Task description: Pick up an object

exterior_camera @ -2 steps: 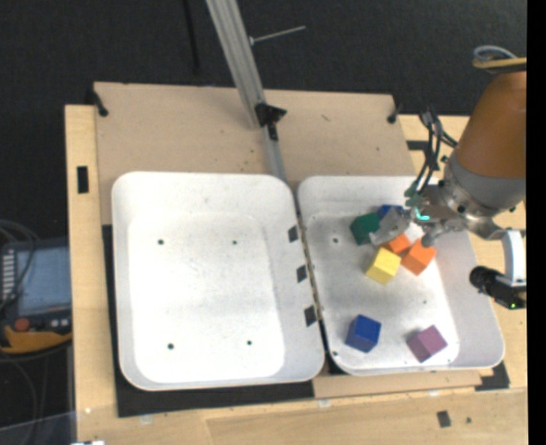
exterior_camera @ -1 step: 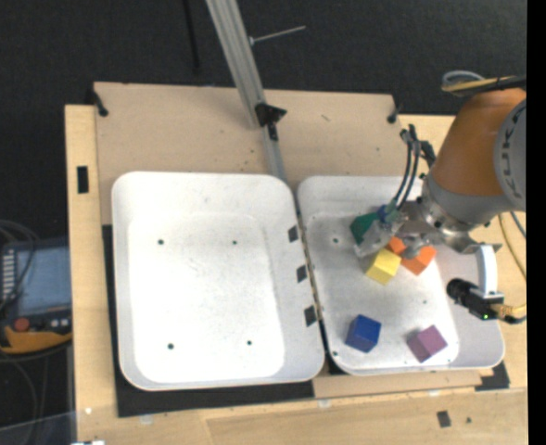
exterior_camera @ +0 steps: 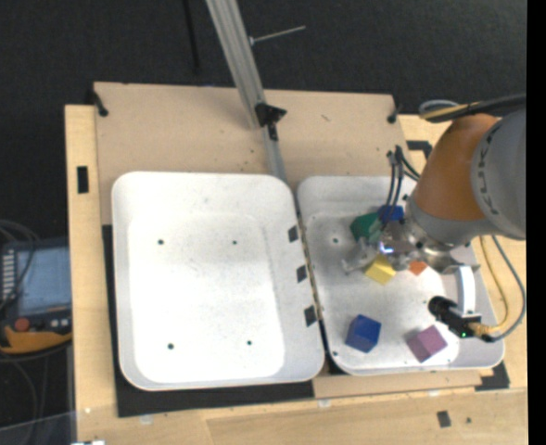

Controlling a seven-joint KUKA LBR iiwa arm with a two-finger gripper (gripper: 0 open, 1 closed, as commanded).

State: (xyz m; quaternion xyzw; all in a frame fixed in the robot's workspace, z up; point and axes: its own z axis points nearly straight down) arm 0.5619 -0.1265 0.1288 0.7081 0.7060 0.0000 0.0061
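Tool (exterior_camera: pixel 381 248) sits low in the right bin (exterior_camera: pixel 328 202), under the grey wrist and the orange band of the arm (exterior_camera: pixel 458 179). Finger state cannot be told: the metal tip is blurred and partly hidden by the wrist.

Just below the tool lies a yellow block (exterior_camera: pixel 380 271), small and boxy, matte; contact with the tool cannot be judged. To the tool's upper left, a green object (exterior_camera: pixel 364 223) of rounded, irregular shape. A blue piece (exterior_camera: pixel 392 214) shows beside it, close under the arm. A small orange piece (exterior_camera: pixel 417 267) lies just right of the yellow block, mostly covered by the arm.

Nearer the front wall of the same bin: a blue cube (exterior_camera: pixel 363 333), sharp-edged, and a purple cube (exterior_camera: pixel 426 342) to its right, well apart from each other.

Right bin: shallow, white, rounded corners, smooth plastic look. Left bin (exterior_camera: pixel 143 211) of the same make, larger, with four dark dots on its floor.

Both bins rest on a tan, board-like counter (exterior_camera: pixel 180 123). A slanted metal rail (exterior_camera: pixel 235 44) crosses the counter's far edge.
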